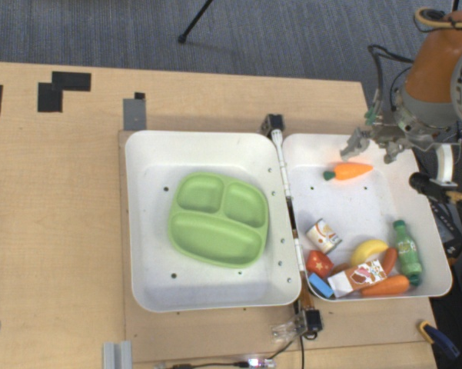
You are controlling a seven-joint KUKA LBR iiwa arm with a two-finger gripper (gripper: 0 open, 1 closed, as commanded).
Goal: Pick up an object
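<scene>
Nothing is picked yet. The pincer (373,146) hangs with fingers apart and bare at the right bin's (438,241) 12 o'clock edge, just above the carrot (349,171); descent, grasp and lift remain.

Light wood bench (54,206) bore 2 white bins side by side: left bin (146,229), right bin (430,229). Black marks (61,89) at far-left edge.

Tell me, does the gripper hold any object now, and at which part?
Nothing is held. The gripper hangs open above the toy carrot in the right bin, with nothing between its fingers.
</scene>
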